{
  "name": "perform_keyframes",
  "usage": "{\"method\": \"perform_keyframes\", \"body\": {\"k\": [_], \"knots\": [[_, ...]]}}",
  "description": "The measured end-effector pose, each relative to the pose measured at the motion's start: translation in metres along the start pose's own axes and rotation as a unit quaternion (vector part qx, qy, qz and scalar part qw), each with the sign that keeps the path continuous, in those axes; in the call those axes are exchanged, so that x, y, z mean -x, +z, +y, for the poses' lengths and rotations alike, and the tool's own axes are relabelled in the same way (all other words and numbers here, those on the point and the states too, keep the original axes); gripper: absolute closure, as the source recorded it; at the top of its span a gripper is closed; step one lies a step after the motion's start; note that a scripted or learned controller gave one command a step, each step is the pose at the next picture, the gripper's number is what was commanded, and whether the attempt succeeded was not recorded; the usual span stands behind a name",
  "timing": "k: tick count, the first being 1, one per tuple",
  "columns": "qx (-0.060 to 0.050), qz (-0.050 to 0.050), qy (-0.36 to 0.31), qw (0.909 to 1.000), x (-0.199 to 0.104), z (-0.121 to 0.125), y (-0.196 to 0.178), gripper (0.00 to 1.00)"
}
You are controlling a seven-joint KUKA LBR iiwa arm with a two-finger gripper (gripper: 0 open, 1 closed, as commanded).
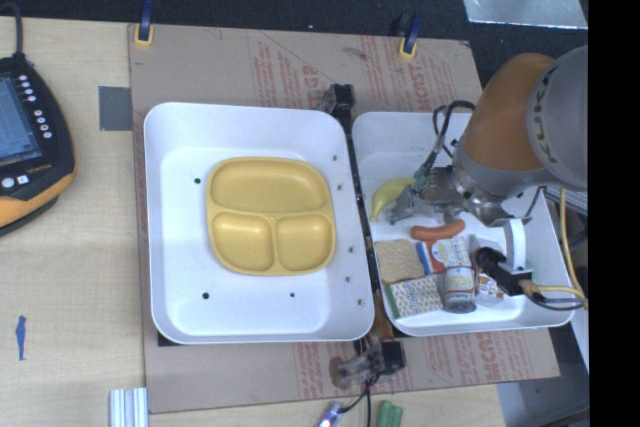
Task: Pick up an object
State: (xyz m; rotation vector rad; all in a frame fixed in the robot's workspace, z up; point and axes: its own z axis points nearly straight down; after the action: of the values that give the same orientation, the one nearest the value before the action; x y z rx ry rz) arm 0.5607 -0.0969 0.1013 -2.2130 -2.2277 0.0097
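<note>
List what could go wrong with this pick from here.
1. The gripper sits low in the right bin beside the banana and above the sausage; it might nudge either instead of grasping.
2. The cracker, can and packets are packed tight, so closing could catch two items or none.
3. The arm is close to the bin's wall and might bump it.

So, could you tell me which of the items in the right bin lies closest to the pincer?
The banana: its yellow curve lies right beside the pincer, while the sausage, can and cracker sit farther toward the front.
</note>
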Motion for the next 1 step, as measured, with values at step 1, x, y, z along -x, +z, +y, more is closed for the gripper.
{"method": "perform_keyframes", "body": {"k": [1], "knots": [[0.004,0.000,0.001,1.0000,0.0569,-0.0844,0.0089,0.00]]}}
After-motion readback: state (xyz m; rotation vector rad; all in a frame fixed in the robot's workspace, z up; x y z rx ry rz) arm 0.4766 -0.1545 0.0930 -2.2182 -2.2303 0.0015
